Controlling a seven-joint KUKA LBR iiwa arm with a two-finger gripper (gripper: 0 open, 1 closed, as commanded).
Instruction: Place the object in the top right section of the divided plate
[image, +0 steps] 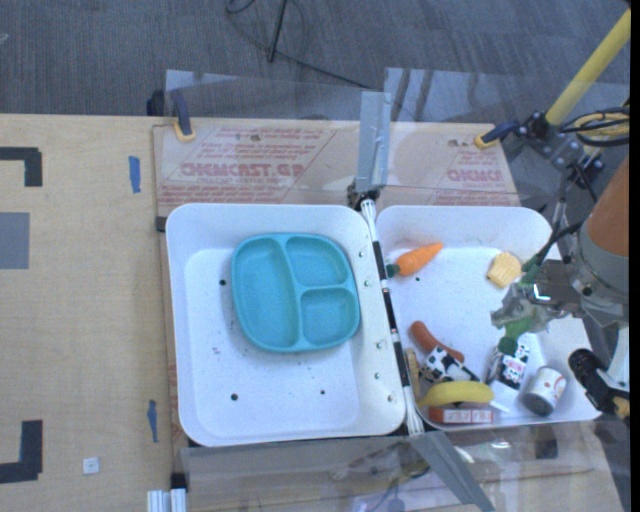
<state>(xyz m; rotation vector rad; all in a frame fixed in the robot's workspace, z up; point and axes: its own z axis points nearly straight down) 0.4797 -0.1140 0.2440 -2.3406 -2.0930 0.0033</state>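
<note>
Divided plate (295, 292), teal, three sections, lies in the left bin (190, 300); all three sections bare, the top right one (318, 265) nearest the rib between bins. Right bin (455, 225) holds the candidates: toy carrot (417, 258) near the upper left corner, yellow wedge-shaped block (505, 269) toward the upper right, red sausage-shaped piece (432, 335) in the middle, banana (458, 394) at the near edge with a flat red-and-white item (462, 415) just below it, a black-and-white cow-patterned piece (437, 362) beside the sausage, another cow-patterned piece (515, 368) and a small white cup on its side (545, 388) at lower right. End effector (522, 312) hovers over the right side of this bin, above the lower-right cluster; whether it is spread or closed, and whether anything is in it, cannot be made out — metal, green parts and cabling merge there. Risks, as judged: the items below sit close together, so a descent could catch two at once or knock the cup away; a loose hold could drop the load on the rib between bins; a shallow release could land it in the neighbouring lower section — the dividers are low.
</note>
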